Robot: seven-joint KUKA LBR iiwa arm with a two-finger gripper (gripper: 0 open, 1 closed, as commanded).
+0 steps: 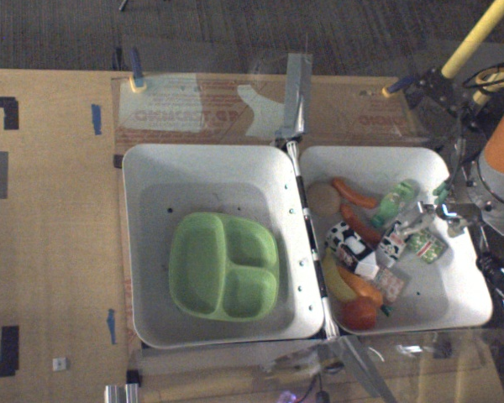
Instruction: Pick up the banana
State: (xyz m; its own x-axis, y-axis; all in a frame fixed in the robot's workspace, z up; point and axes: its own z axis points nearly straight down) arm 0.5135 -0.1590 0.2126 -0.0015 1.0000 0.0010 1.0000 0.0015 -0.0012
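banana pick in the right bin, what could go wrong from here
The banana lies against the bin's left wall, partly under a carrot and a black-and-white carton, so a grab may catch those instead. The gripper sits over the green packets, away from the banana, and could snag them.

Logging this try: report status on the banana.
Claw over right bin, amid clutter. Banana at bin's left wall, ungrasped. Carrot lies across it.
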